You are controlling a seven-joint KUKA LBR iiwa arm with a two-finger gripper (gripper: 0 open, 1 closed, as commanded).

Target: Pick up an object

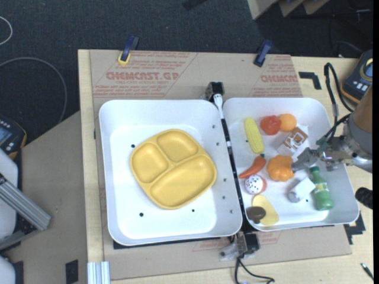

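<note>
Camera view, bins: two shallow white bins sit side by side on the tabletop (pixel 177 70); the left bin (pixel 118 218) carries a yellow divided plate (pixel 173 168), the right bin (pixel 284 104) carries the small toys.
Camera view, candidates: a corn cob (pixel 253 135), a red tomato (pixel 270 125) touching an orange fruit (pixel 287 122), a small printed box (pixel 294 140), a carrot (pixel 253 166), an orange pepper (pixel 280 168), a white spotted piece (pixel 255 185), a green bottle (pixel 321 192), a white block (pixel 303 189) and a yellow-and-brown piece (pixel 262 212).
Camera view, arm: it reaches in from the right, with the gripper (pixel 309 158) low over the right bin, between the printed box and the green bottle and just beside the orange pepper.
Fingers: I cannot tell whether they are spread or closed; nothing is visibly between them.
Step in hand: judged as lining up on one toy, most likely the orange pepper or the white block.
Doing it well: pick one target, centre on it, and keep off the neighbours, which lie crowded together here.
Risk: round toys such as the pepper may roll or squirt sideways under an off-centre close.
</note>
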